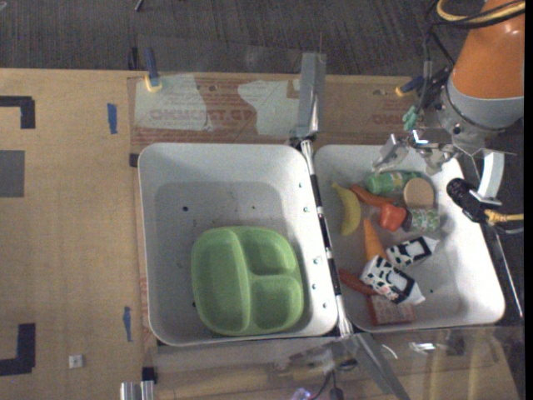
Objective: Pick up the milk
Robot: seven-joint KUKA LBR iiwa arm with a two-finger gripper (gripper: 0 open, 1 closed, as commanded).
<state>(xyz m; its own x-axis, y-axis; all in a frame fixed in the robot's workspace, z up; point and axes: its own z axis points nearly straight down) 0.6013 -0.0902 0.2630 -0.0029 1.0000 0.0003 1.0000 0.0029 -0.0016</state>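
The milk (389,278) is a black-and-white cow-patterned carton lying on its side in the front half of the right bin (466,298). Its far end (412,251) points toward the bin's middle. My gripper (414,152) hangs over the back of the right bin, above a green bottle (391,182), well behind the milk and apart from it. Its fingers stand open with nothing between them.
Around the milk lie a banana (350,209), an orange carrot (372,238), a red-orange vegetable (392,216), a round tan lid (419,192), a small can (425,220) and a reddish packet (390,310). A green divided plate (247,280) sits in the left bin (166,190).
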